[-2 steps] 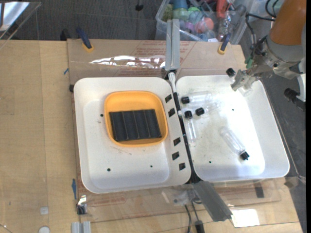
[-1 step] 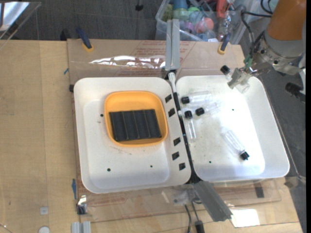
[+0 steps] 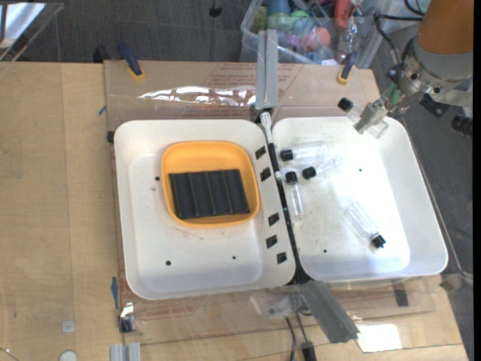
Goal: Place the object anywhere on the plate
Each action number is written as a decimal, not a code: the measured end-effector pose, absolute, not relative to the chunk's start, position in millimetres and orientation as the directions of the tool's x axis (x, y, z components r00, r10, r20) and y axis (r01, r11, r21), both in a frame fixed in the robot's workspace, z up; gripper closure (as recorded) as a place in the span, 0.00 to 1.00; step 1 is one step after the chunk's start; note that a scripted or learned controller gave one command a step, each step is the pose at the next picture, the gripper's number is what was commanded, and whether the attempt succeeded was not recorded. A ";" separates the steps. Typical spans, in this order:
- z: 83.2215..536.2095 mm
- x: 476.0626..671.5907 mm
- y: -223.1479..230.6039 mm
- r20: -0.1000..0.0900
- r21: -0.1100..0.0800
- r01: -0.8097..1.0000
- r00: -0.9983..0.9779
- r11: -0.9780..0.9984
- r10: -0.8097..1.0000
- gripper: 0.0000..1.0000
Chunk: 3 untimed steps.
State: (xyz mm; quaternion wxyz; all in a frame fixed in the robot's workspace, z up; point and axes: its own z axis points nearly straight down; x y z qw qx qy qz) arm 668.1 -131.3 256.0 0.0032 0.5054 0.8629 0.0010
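Black ridged slab [image 3: 209,193] lies flat on the orange plate [image 3: 174,159] in the left bin [image 3: 143,269], covering most of the plate's floor and reaching its near rim; it is the one slab in view, a dark rectangle scored by parallel grooves into several strips, its long side running across the bin. There is one plate, rounded-square with a raised lip, sitting in the far half of the left bin; there are two white bins, side by side and touching along a dark divider.

The right bin [image 3: 421,250] holds clear plastic vials with black caps; four caps can be counted, three bunched near the divider [image 3: 286,155] [image 3: 291,177] [image 3: 309,173] and one [image 3: 378,241] on a vial [image 3: 359,221] lying apart toward the near right; the transparent bodies are faint, so their exact number cannot be told.

The single arm [image 3: 449,28], its orange band visible, reaches in at upper right; its gripper [image 3: 371,118] hangs over the far right corner of the right bin, well apart from plate and slab; whether it is clenched or released cannot be told from this angle.

Behind the bins stands one clear tote of colourful items [image 3: 312,10]; two small clamps [image 3: 133,65] [image 3: 346,70] sit at the far edge of the bench [image 3: 52,201].
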 end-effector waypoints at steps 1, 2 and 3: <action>256.3 667.9 -119.7 -0.002 0.002 0.773 -0.635 0.635 0.773 1.00; 269.2 666.3 -120.4 -0.006 0.004 0.717 -0.697 0.697 0.717 1.00; 235.2 657.4 -140.2 0.000 0.001 0.669 -0.743 0.743 0.669 1.00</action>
